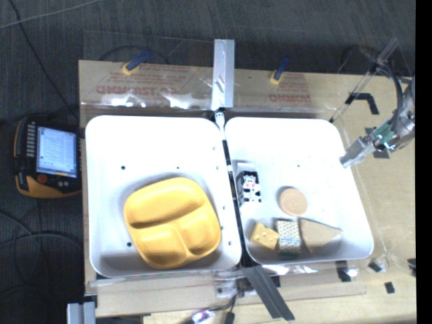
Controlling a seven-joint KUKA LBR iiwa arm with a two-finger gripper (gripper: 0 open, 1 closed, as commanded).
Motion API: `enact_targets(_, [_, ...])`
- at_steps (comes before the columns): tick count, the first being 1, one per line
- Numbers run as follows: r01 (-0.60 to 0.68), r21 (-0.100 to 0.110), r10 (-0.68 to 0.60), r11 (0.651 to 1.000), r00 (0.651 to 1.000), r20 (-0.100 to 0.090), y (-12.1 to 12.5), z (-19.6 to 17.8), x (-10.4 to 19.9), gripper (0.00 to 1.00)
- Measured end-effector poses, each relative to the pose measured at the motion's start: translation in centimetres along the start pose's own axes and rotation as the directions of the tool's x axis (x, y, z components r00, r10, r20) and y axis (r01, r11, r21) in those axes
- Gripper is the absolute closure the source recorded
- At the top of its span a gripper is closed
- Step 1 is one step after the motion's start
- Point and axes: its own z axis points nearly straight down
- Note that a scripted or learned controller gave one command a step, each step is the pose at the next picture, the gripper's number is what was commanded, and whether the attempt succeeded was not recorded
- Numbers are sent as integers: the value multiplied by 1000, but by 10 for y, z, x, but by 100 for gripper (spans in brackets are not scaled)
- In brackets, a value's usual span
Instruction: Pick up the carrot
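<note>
Carrot was nowhere we could identify among the right bin point(337, 140) items; the pincer point(354, 155) hovered at its right edge, its opening unclear to us.

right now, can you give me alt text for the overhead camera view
Two white bins sit side by side: the left bin holds a yellow divided tray; the right bin holds a round cracker, a cheese wedge and other small items. The gripper hovers by its right edge.

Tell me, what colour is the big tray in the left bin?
Yellow. The divided tray shows clearly in the camera view.
</note>
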Motion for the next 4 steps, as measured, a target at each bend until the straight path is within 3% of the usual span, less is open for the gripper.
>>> enact_targets(4, [5, -1, -5, 1000, 1000, 7, 6, -37, -1, 100])
